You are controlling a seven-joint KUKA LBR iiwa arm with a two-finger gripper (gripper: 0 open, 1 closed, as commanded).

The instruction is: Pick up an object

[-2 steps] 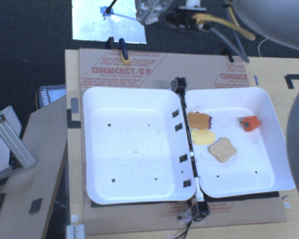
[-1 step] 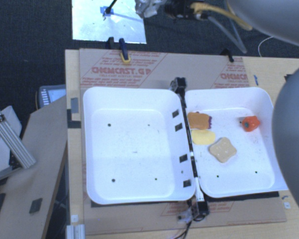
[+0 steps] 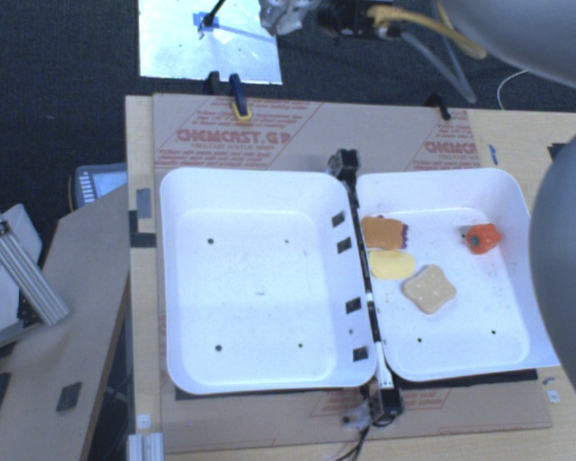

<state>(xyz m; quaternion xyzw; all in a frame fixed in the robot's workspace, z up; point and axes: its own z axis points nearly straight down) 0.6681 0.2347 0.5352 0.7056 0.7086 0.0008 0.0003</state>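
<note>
The metallic two-finger gripper (image 3: 290, 8) is seen at the top edge of the view, high above the bench and well apart from both bins. Nothing is seen between its fingers, but it cannot be told whether they are apart or together, because this part is blurred and partly cut by the edge.

The shallow white plastic bin on the left (image 3: 178, 257) is placed on a cardboard sheet with red print (image 3: 269, 133). Just beside it, the second shallow white plastic bin on the right (image 3: 499, 339) is joined along the middle by a row of small black clips (image 3: 350, 248).

Four small things are found in the right bin. An orange-brown flat piece with a purple edge (image 3: 384, 231) is lying close to the bin's left wall. Just below it, a pale yellow flat oval piece (image 3: 392, 265) is lying, touching it or nearly so. A beige, bread-like square piece with rounded corners (image 3: 429, 289) is placed right of the yellow one and lower. A small orange-red object with a dark top (image 3: 481, 238) is seen apart from the others, near the bin's right side.
</note>
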